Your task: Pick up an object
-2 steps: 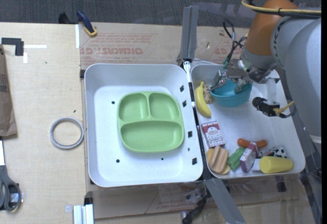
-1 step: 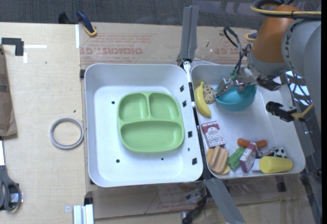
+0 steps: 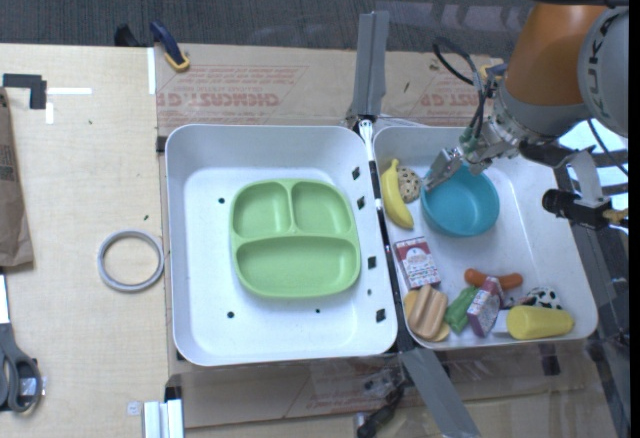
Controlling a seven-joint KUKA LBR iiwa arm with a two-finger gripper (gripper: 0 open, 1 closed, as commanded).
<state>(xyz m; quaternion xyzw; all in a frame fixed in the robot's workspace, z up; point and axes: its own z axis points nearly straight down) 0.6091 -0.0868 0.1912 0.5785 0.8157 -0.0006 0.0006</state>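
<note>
gripper [image 3: 447, 166] sits right at the blue bowl's [image 3: 462, 206] rim in the right bin [image 3: 556, 238] | banana [image 3: 396, 198] just left of the bowl | green divided plate [image 3: 296, 237] alone in left bin [image 3: 196, 256] | tape ring [image 3: 131, 259] out on the tabletop [image 3: 80, 186]

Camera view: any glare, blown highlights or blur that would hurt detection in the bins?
Camera view: a blown-out white patch sits at the right edge behind the arm; the white bins read bright but keep their rims; the green tray shows only a soft sheen; the gripper over the blue bowl looks slightly soft; the small items near the yellow object are sharp enough to separate.
</note>
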